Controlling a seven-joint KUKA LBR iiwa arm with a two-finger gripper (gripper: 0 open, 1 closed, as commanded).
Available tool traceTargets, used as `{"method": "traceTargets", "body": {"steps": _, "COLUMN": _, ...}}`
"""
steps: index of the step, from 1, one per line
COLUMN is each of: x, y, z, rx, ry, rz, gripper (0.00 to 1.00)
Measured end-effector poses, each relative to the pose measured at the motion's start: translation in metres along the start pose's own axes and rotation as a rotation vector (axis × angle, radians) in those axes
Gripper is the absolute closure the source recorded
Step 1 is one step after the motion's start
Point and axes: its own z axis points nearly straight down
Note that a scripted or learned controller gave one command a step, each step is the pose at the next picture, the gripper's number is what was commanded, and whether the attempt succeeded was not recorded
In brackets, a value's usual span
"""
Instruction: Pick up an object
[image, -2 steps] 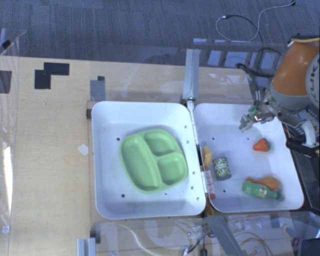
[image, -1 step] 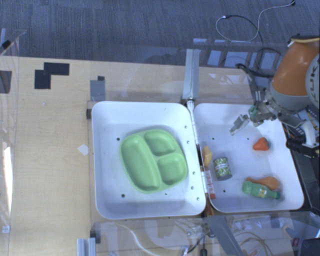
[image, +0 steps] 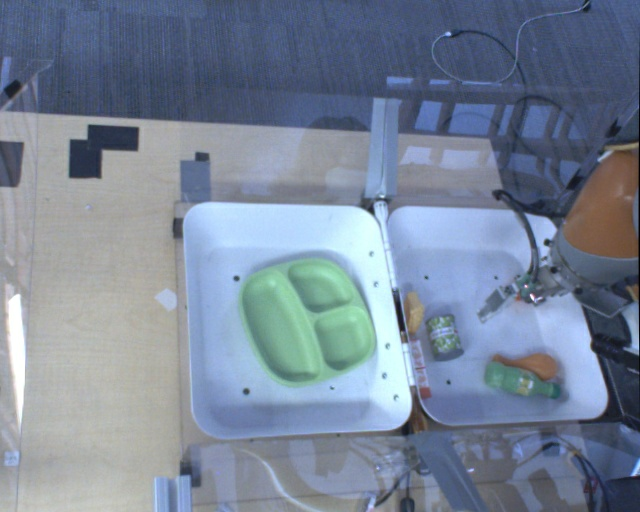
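Since the gripper hangs over the right bin with nothing between its spread fingers, nothing is picked yet. Nearest target is the can, just left of the gripper and below it; centre over it before closing.

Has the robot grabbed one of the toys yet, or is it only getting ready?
Nothing looks grabbed yet. The end effector sits over bare floor of the right bin with nothing between its fingers. The small can, the green bottle and the orange piece beside it lie in that bin. The green divided tray lies in the left bin. Left to do: move onto one object, close on it and lift.
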Motion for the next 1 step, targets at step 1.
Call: {"method": "traceTargets", "body": {"steps": 1, "x": -0.0233, "y": 0.0486, "z": 0.0115, "rx": -0.023, "ry": 0.005, "rz": 0.025, "gripper": 0.00}}
